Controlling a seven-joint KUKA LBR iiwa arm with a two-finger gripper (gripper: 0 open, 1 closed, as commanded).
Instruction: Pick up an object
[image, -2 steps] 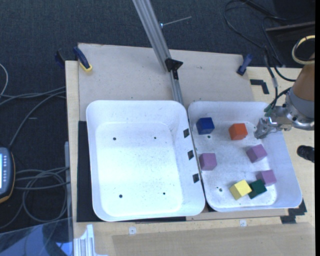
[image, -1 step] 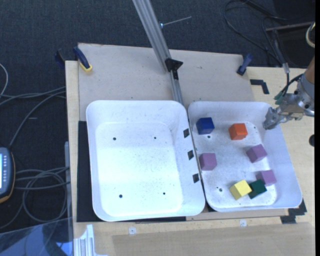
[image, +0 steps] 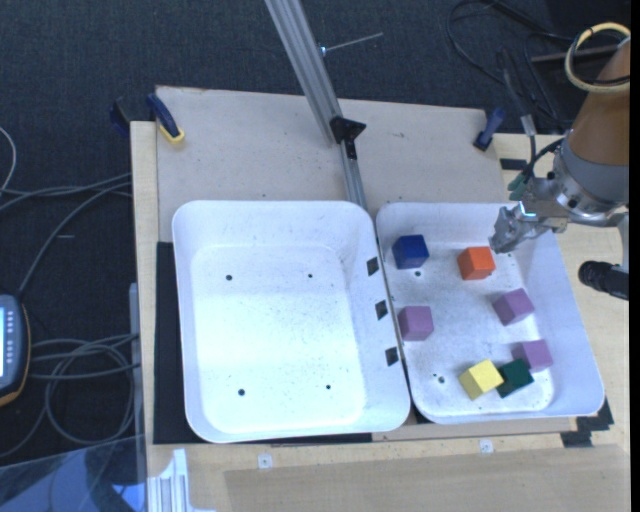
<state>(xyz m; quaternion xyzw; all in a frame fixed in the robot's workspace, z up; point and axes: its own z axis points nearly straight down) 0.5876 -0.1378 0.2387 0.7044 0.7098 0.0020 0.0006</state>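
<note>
A grey robot arm with an orange band reaches in over the right bin (image: 560, 300); its hand (image: 505, 235) hangs near the bin's far edge, just above an orange block (image: 477, 263). Whether the hand is released or clenched cannot be told. Blue (image: 410, 251), purple (image: 415, 322), yellow (image: 481, 378) and green (image: 516, 377) blocks also lie in this bin. The left bin (image: 200, 240) sits beside it on the counter (image: 250, 140).

Readable text: none on the bins, blocks or tabletop.
Labels and brands: none legible.
Numbers and signs: none can be made out.
</note>
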